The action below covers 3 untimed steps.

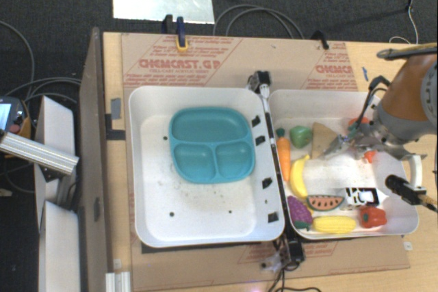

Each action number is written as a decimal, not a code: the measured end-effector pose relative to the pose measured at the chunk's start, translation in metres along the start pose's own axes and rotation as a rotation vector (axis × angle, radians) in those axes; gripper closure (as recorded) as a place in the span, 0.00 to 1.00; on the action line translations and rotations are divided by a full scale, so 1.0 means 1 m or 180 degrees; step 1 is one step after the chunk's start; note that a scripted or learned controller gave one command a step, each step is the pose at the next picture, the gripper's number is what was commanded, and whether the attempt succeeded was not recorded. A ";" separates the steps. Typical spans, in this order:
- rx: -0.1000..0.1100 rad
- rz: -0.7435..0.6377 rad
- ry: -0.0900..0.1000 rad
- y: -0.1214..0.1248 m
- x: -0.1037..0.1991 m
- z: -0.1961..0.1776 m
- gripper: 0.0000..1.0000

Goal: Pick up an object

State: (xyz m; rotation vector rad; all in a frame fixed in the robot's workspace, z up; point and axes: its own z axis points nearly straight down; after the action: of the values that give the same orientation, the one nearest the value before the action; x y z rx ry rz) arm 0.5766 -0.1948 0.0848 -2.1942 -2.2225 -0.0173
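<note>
You have two white bins side by side on the bench: the left bin (147, 167) holds one teal divided plate (211, 145) with three compartments, and the right bin (404, 222) holds all the small toy food. The one grey arm (410, 102) with its orange band comes in from the right and bends down over the right bin's upper half, with the gripper (340, 145) pointing left and low. Count the pieces there, biggest first: one tan wedge (320, 138) just left of the gripper tips, one yellow banana (298, 176) lying along the left wall, one yellow corn cob (334, 224) against the front wall, one watermelon slice (325, 202) just above the corn, one purple grape bunch (299, 210) in the front left corner, one orange carrot (283, 154) standing lengthwise by the divider, one green pepper (300, 136) beside the wedge, one red tomato-like piece (372, 217) at the front right, and one small black-and-white piece (361, 196) above it. The nearest thing to pick is the tan wedge, flat-faced and pale brown. You cannot tell from this view whether the jaws are open or closed.
</note>
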 end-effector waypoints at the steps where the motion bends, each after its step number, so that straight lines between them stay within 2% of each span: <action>1: -0.0001 -0.0006 0.0008 0.075 0.001 0.001 0.00; 2: 0.0002 0.0008 -0.0064 0.093 0.042 0.000 0.00; 3: -0.0040 0.0048 -0.0081 0.053 -0.005 -0.085 0.00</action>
State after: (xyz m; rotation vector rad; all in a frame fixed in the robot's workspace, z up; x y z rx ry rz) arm 0.6300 -0.2005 0.1690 -2.2301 -2.2246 -0.0031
